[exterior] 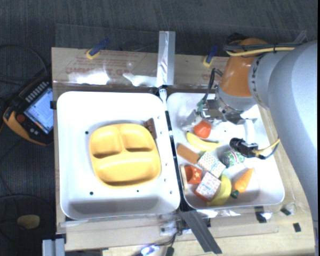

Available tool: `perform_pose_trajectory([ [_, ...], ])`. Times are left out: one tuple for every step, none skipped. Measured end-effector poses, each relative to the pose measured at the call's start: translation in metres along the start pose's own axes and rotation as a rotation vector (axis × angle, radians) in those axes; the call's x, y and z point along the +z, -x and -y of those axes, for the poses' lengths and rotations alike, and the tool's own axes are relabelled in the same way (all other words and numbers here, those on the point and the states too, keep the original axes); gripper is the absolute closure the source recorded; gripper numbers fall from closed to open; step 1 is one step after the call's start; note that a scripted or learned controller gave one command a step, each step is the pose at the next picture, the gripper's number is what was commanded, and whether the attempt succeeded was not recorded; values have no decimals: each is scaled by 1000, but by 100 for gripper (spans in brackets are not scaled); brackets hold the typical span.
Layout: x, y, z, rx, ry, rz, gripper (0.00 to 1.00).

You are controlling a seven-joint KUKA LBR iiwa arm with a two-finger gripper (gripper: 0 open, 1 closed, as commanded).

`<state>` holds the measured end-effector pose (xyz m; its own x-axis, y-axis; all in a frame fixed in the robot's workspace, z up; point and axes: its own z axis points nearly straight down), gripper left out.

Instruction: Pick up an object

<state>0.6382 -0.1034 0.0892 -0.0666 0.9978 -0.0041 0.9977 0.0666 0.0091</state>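
My gripper (207, 112) hangs low over the far part of the right bin (271, 193), under the orange wrist band (237, 81). Just in front of it and below lies a small red round object (202, 128), touching or nearly touching the gripper's tip. A yellow banana (200, 140) lies right beside the red object. Nearer the front are an orange-brown block (188, 153), two patterned cubes (211, 164) (208, 185), a green can (232, 157), a carrot (243, 179) and a yellow fruit (224, 191).
The left bin (69, 196) holds a yellow divided plate (125, 153). A black cable connector (240, 145) hangs over the right bin near the can. The grey arm (293, 100) covers the right bin's far right corner. A handheld controller (34, 111) lies left of the bench.
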Motion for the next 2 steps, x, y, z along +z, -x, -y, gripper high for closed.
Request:
perform_pose_trajectory([
  [1, 25, -30, 62, -1, -2, 0],
  [-9, 25, -30, 60, 0, 1, 100],
])
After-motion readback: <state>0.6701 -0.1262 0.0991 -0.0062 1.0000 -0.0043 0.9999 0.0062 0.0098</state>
